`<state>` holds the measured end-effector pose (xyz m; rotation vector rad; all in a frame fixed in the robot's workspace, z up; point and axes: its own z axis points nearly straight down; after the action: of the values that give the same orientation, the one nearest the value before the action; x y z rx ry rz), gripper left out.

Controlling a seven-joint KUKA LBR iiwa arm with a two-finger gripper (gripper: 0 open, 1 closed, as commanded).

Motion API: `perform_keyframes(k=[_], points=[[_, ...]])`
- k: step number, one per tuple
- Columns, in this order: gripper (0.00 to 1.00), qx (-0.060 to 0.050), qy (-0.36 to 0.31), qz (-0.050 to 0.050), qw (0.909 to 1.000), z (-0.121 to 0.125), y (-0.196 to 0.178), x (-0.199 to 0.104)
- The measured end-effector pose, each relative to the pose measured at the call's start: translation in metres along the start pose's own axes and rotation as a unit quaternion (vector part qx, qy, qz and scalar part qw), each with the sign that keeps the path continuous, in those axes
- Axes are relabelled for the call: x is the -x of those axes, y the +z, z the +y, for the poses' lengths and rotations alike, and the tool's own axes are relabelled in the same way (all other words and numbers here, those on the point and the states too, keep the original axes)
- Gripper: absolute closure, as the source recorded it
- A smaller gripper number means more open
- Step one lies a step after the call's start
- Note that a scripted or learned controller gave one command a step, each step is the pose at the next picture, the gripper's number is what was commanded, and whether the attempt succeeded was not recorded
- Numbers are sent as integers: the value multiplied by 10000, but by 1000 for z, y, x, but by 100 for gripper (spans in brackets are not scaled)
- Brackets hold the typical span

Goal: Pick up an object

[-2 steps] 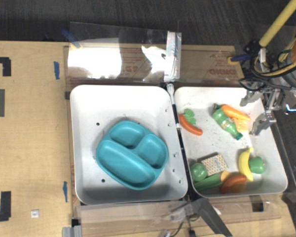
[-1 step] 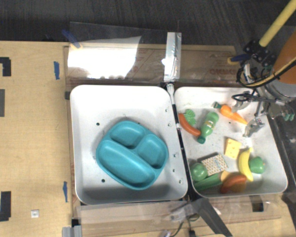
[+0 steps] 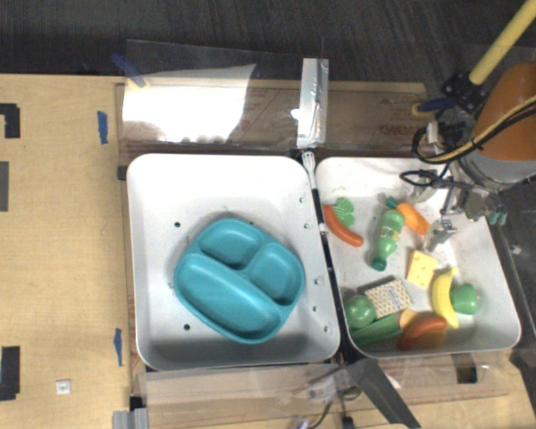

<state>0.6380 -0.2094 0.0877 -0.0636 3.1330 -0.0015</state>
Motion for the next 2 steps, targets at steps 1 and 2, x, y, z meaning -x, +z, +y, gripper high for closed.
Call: perform_keyframes(k=[1, 2], points=[[0, 8, -125, -2, 9999, 49, 0, 0], [0, 8, -669, -11, 9978, 104, -1, -9]])
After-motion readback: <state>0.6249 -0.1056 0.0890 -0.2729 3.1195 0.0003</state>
